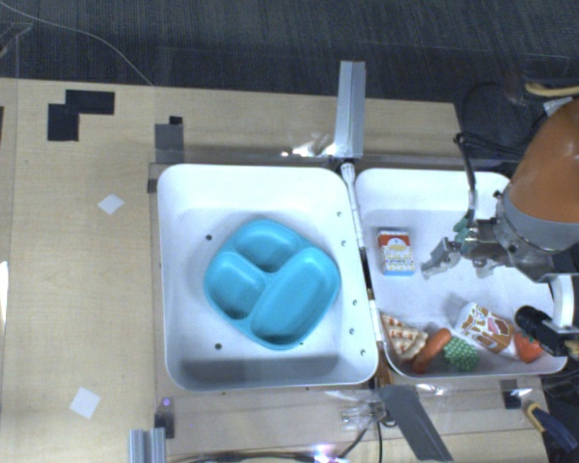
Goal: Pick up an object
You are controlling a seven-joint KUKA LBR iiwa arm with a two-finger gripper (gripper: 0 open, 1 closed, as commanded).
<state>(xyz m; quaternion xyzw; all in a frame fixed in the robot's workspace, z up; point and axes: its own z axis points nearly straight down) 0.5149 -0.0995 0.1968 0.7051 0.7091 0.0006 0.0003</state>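
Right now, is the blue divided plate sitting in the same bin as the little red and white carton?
No, the blue divided plate lies in the left bin, while the little red and white carton lies in the right bin.

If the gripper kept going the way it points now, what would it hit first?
Pointing left across the right bin, the gripper would probably meet the small red and white box first, though its height above the bin floor is unclear.

The pale wooden bench (68, 287) carries 2 shallow white plastic bins side by side, touching along their inner rims, toward its right side. The left bin (188, 258) and the right bin (434, 196) both sit close to the bench's near edge. Black rectangular markings (77, 112) lie near the far left corner. 2 small pale square tags (110, 204) rest on the left part, 1 nearer the front edge.
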